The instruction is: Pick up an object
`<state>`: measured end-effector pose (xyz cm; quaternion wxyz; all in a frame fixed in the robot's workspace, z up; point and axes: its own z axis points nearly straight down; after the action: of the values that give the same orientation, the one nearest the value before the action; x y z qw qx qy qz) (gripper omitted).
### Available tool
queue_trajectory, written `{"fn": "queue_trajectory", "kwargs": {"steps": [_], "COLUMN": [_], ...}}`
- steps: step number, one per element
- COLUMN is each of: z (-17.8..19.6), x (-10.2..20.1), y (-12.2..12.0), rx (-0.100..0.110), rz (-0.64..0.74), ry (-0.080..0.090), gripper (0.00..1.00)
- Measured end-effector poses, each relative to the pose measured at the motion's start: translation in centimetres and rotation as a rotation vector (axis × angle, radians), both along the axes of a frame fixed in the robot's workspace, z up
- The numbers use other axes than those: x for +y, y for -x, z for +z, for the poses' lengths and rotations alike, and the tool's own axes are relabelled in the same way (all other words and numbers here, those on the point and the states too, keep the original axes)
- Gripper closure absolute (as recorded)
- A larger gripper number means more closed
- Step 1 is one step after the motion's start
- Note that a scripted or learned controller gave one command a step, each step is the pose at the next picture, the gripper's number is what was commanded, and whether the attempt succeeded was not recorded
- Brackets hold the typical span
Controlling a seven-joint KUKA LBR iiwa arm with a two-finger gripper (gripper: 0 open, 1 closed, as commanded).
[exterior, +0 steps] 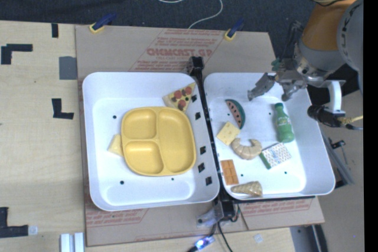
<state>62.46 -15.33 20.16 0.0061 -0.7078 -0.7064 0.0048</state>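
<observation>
The green bottle [283, 122] lies just below the hand [274, 90], near the right bin's [313, 186] right edge. The hand hangs released with nothing between its fingers. The arm [328, 26] reaches in from the right.

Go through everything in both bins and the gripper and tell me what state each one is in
gripper: open, holding nothing, over the right bin
green bottle: lying on its side
yellow plate: right way up in the left bin
pizza slice: flat beside the plate
watermelon slice: lying flat
croissant: loose, untouched
</observation>
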Motion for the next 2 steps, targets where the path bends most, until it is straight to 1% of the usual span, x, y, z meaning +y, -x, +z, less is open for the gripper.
{"fn": "queue_trajectory", "kwargs": {"steps": [1, 2], "z": [0.8, -3.5], "x": [0.0, 0.2], "y": [-0.3, -0.1], "rx": [-0.014, -0.011], "rz": [0.003, 0.004], "ry": [0.002, 0.002], "gripper": [0.00, 0.00]}}
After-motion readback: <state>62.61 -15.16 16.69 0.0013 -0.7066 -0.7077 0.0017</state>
